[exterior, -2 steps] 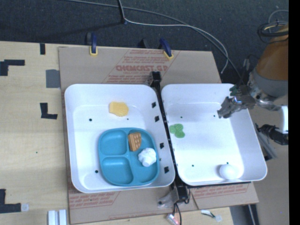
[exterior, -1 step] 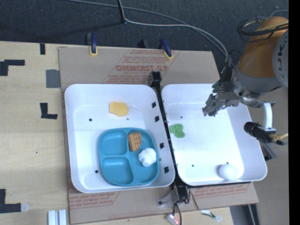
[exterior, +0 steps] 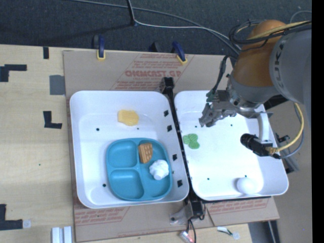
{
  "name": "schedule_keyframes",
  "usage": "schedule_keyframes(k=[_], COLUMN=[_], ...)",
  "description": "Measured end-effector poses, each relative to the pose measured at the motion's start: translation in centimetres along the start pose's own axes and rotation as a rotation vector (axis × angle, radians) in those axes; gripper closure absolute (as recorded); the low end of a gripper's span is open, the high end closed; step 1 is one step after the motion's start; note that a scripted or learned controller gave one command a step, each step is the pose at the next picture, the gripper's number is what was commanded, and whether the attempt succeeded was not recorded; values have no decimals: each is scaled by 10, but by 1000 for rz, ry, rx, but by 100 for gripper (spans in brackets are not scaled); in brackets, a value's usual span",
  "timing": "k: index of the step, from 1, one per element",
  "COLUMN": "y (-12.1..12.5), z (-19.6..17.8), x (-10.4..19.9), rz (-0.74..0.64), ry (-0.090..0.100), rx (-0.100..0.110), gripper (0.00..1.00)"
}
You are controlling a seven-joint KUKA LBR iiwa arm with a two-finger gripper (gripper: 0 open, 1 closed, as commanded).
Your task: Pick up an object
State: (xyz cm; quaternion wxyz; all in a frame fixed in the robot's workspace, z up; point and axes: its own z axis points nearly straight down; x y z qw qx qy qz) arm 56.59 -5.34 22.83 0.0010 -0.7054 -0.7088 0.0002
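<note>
The grey arm (exterior: pixel 283 59) with its orange band (exterior: pixel 260 54) rises closest to the camera, coming in from the right of the view, and at its end the pincer (exterior: pixel 208 119) hangs over the upper left part of the right bin (exterior: pixel 228 186); whether its tips are apart or together cannot be told from this angle, and nothing shows between them. Just below the pincer and slightly to its left, a small green object (exterior: pixel 191 141) lies on the floor of the right bin, near the divider between the two bins and apart from the pincer. Well below the pincer and to its right, a white rounded object (exterior: pixel 248 185) sits near the bottom rim of that same bin. To the left of the pincer, across the divider, the left bin (exterior: pixel 81 135) holds a yellow object (exterior: pixel 128 117) on its bare floor, about level with the pincer. Below and left of the pincer, a blue compartment tray (exterior: pixel 121 178) lies in the left bin, with a tan waffle-like piece (exterior: pixel 145 152) in its upper right compartment and a white crumpled object (exterior: pixel 159 169) just below that piece, at the tray's right side. Both bins sit side by side on a cardboard sheet (exterior: pixel 142 70) that covers the surface.
</note>
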Motion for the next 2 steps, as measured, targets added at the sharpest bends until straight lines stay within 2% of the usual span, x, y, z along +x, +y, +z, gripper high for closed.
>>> schedule_keyframes(k=[1,2], y=[1,5], z=[-5,8], x=[60,115], rz=[0,0], ry=[0,0], rx=[-1,0], gripper=[100,100])
